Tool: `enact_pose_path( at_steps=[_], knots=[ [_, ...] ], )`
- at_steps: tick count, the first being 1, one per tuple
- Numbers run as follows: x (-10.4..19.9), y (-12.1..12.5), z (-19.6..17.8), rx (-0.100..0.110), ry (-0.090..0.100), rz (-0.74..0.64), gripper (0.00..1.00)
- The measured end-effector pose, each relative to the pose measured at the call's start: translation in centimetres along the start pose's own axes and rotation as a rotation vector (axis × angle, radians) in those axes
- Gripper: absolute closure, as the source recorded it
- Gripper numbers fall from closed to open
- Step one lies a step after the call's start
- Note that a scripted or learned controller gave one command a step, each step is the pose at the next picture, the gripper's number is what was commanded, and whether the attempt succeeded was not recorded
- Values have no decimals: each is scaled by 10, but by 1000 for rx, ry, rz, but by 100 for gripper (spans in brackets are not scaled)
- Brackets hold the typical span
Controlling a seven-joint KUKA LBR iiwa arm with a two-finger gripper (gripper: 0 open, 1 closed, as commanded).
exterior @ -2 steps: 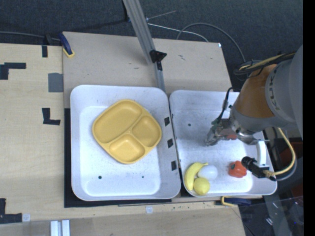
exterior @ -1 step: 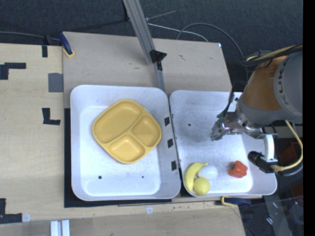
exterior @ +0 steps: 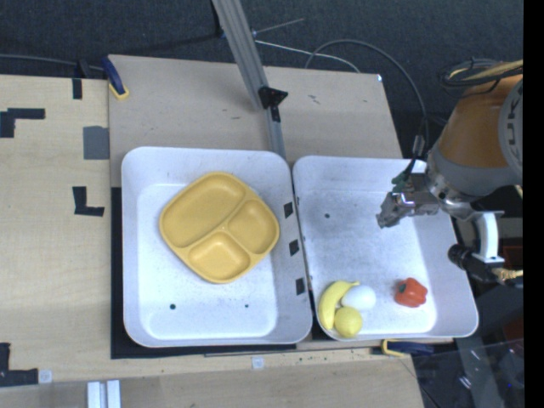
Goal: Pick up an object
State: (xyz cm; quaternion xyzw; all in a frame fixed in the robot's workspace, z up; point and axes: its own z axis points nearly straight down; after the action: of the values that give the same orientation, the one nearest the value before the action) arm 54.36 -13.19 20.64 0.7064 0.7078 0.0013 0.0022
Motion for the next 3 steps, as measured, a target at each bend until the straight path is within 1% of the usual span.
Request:
enact_pose_path(
  at_steps=[1,2,3],
  knots=[
    [0,1,-25,3,1,0,100],
    [61,-3,-24,7,3,-5,100],
    [107,-15,-31,7,4,-5,100]
  ],
)
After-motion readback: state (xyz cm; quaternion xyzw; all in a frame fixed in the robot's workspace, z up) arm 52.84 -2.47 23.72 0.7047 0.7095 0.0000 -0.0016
